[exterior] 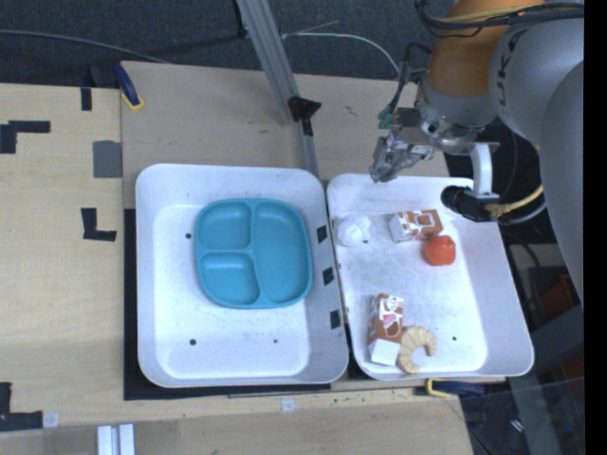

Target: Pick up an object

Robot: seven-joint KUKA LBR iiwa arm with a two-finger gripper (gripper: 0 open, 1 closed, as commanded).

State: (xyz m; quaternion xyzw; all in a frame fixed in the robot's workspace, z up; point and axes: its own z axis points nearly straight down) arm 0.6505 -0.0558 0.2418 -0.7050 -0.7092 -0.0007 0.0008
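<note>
— Where's the arm [493, 55] just now?

— In from the right, grey with the orange band high up. Its gripper [384, 171] hangs over the far rim of the right bin [493, 349], near that bin's back-left corner. Nothing sits between the fingers that I can make out. (Whether they're spread or pressed together I cannot tell from here; they're small and dark against the bench.)

— And the things to pick?

— All in the right bin. A crumpled white lump [353, 229] lies near the left wall, closest to the gripper but clear of it. Just right of that, a small brown-and-white carton [415, 225] lying flat, and beside it, touching or nearly so, a red round fruit [439, 250]. Toward the near edge, a second brown-and-white carton [385, 324] lies lengthwise, with a tan croissant [415, 347] against its right side.

— Left bin?

— The left bin [161, 282] holds a teal divided plate [253, 252], three compartments, sitting flat toward the far half. A grey metal pole [270, 45] slants across the bench behind both bins.
</note>
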